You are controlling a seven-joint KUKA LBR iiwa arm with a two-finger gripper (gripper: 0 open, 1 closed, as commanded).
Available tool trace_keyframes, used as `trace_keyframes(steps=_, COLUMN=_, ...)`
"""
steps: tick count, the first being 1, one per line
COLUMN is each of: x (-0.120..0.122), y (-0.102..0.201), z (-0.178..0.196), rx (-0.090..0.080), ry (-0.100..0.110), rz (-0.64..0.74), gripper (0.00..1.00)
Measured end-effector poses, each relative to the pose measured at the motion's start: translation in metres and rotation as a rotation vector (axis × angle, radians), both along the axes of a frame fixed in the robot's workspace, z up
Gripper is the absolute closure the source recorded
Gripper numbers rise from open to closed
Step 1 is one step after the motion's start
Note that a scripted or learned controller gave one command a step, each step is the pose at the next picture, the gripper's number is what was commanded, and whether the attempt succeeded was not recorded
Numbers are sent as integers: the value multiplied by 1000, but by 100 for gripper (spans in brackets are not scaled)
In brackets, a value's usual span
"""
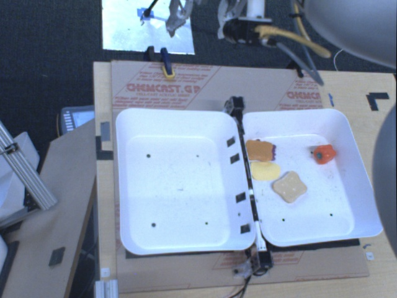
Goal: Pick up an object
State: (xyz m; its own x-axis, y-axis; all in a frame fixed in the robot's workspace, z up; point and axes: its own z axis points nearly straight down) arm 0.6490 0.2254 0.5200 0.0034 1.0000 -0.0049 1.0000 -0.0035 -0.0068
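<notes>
bins (180,241) — smooth white plastic | bench (186,85) — matt board | plate (124,17) — shiny metal

bench (105,228) bears two white bins (177,179) side by side.

A tan wooden bench (186,79) stands on dark carpet (49,42). Beyond the bench's far edge a shiny metal sheet (124,11) lies on the carpet. Left of the bench sits a lower tan table (62,191), with a slanted aluminium rail (25,172) just beside it.
</notes>
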Motion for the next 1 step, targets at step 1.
trace_keyframes(steps=1, x=-3, y=2, z=19, rx=6, ry=-11, rz=8, gripper=100)
